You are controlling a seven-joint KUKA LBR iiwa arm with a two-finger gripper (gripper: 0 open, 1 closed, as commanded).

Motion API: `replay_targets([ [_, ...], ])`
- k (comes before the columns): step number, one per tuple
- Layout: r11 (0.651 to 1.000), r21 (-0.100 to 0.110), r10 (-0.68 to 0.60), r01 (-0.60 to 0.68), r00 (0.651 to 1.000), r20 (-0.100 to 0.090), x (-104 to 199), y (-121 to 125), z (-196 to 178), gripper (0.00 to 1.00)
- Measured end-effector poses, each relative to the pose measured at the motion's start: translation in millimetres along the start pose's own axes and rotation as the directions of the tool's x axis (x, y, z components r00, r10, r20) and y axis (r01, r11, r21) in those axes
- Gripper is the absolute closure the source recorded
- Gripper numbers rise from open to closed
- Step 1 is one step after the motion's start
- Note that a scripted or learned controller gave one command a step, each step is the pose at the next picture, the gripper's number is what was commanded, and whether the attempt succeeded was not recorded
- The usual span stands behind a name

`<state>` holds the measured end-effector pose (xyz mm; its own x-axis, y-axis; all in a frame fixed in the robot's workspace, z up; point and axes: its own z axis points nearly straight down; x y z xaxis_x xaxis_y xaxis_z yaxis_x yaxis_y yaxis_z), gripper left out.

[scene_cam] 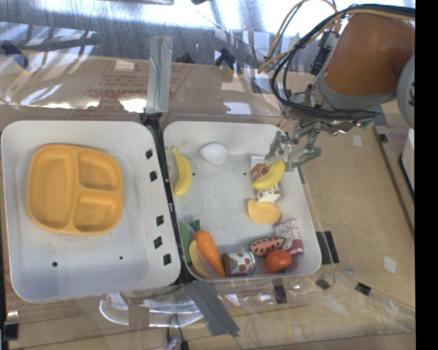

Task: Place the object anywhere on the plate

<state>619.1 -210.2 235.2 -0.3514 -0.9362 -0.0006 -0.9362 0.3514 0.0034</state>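
**Inspector:** Left bin (29, 268) first. Contents?

**Assistant:** One orange plate (74, 188), lying flat, set toward 11 o'clock of the bin floor. Divided in three: a long compartment at 9 o'clock, two smaller ones at 1 and 4 o'clock. Nothing lying in any of them.

**Inspector:** Right bin (226, 195)?

**Assistant:** Crowded. Large banana (181, 172) at 10 o'clock, against the left wall. White egg (214, 152) at 11 o'clock, apart from the banana. Small yellow banana-shaped piece (270, 175) at 2 o'clock, resting on a small carton (266, 190) near the right wall. Orange half-round (263, 211) just below the carton, at 3 o'clock. Along the bottom wall: carrot (208, 250) at 7 o'clock with something green (185, 232) beside it, printed can (239, 262) on its side at 6 o'clock, red tomato (277, 261) at 5 o'clock, touching or nearly touching the can. Striped packet (288, 232) at 4 o'clock.

**Inspector:** Gripper (292, 153)?

**Assistant:** Positioned over the 2 o'clock corner of the right bin, directly above the small yellow piece, touching or just off it. Open, closed or gripping: cannot tell from this angle.

**Inspector:** Task item status?

**Assistant:** In the right bin, well apart from the plate.
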Motion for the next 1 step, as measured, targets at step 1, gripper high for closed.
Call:
replay_targets([
  [1, 0.999, -0.004, -0.044, 0.044, 0.999, 0.001, -35.2, 81.3, 92.2, 1.0],
])
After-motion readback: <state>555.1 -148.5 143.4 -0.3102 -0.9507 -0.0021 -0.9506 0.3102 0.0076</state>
